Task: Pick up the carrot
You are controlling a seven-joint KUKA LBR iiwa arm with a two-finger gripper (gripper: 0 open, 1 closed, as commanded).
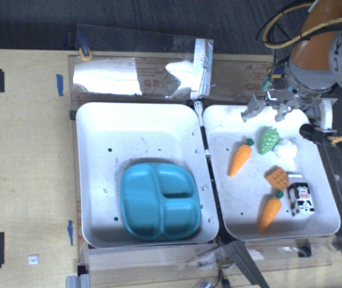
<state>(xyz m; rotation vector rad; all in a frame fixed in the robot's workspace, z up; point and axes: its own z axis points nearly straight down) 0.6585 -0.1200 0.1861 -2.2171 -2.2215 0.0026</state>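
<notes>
Light is bright and even over the middle of the frame, falling from above. Strong glare washes out the clear sheet at upper centre and the white floor of the right bin near its upper right. The teal tray throws a soft shadow toward the lower left. The top of the frame is dim. Focus is slightly soft throughout, with grain.

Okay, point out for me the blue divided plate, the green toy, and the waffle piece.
blue divided plate [159,209]: camera view, left bin, on its central divider.
green toy [269,140]: camera view, right bin, on its bumpy middle.
waffle piece [276,178]: camera view, right bin, on its gridded top.
</notes>
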